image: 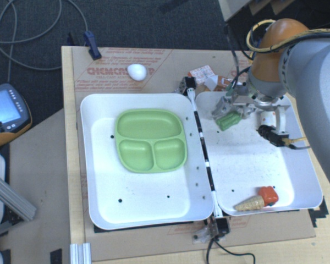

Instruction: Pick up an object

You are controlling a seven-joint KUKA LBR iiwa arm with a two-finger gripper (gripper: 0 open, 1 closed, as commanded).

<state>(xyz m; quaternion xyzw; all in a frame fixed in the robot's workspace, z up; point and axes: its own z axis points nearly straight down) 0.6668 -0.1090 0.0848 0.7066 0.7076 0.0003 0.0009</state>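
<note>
- Green shows at the tip of the end effector: a small green block sits right at the metal parts of the wrist, over the upper left corner of the right bin.
- Whether that block is truly pinched between the fingers or only lies just under them is hard to make out — the fingers blur into the wrist hardware, so I cannot tell if they are apart or closed.
- The block's long axis runs at a slant, from lower left up to the right, roughly in line with the way the arm reaches in from the right.
- My judgement: the coming move turns on this one contact; if the block is between the fingers, a straight lift would do, and if not, the grasp must be made where the block lies.
- An ice cream cone toy with a red top lies near the front edge of the same bin, well apart from the end effector and toward the viewer.
- A green divided plate lies flat in the left bin, farther off across the wall between the bins.
- A white egg rests on the tabletop behind the left bin — outside both bins.
- The arm's bulk covers the right bin's far right corner.
</note>
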